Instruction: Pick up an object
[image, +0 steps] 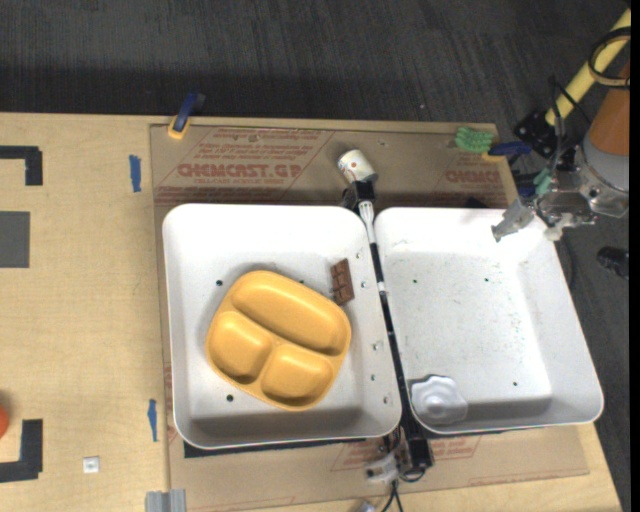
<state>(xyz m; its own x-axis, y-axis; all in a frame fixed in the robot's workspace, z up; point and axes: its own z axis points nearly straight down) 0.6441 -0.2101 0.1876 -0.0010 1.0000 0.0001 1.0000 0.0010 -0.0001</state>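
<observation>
A yellow divided plate (279, 337) lies upside down in the left bin (190, 300). Beside its upper right edge rests a small brown block (341, 281). A clear, whitish plastic piece (438, 398) sits in the near left corner of the right bin (540, 330). My gripper (526, 230) hangs over the far right corner of the right bin, above its rim. It is open, with nothing between its fingers, and it is well away from all three objects.
A cardboard sheet (250, 165) lies behind the bins, held by a blue clamp (183, 117) and a green clamp (472, 140). A white and black fixture (355, 168) stands at the far end of the divide between the bins. Wooden benchtop extends left.
</observation>
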